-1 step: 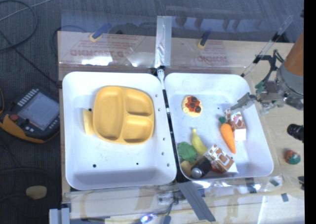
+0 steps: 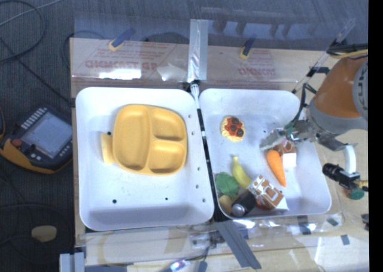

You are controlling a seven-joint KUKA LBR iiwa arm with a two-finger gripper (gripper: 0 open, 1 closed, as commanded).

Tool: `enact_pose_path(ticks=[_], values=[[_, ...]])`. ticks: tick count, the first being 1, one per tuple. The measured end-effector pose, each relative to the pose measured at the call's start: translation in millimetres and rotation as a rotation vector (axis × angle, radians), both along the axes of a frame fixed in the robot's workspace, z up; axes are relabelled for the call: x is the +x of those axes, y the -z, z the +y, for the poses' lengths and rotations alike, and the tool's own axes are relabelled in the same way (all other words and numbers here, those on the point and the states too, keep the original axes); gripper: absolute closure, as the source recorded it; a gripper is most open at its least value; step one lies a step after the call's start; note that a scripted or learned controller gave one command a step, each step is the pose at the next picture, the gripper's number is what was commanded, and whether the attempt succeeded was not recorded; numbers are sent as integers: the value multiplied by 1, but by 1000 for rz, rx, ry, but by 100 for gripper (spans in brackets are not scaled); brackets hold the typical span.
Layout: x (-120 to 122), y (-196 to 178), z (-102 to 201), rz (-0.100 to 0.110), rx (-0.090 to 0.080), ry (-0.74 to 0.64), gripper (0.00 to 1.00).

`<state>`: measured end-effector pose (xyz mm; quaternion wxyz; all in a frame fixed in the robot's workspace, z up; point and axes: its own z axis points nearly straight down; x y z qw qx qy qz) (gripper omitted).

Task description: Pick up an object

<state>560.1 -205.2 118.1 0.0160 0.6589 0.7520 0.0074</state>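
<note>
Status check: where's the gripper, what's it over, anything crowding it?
Gripper low in right bin, just above carrot. Nothing seen held. Banana, small box nearby; yellow tray in left bin.

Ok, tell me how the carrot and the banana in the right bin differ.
The carrot is orange and tapers to a point; the banana is yellow and slightly curved. The carrot looks thicker and a bit longer than the banana. The carrot lies just below the hand, nearer the bin's right wall; the banana lies toward the middle, beside a green item. Both are toy foods lying flat in the right bin.
</note>
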Motion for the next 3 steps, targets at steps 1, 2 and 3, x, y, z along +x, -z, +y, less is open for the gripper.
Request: enact_pose_path(ticks=[1,2,3], values=[[1,-12,-2,-6,-5,2,100],[77,3,25,2,-3,1,100],[33,3,82,-14,-15,-185,100]])
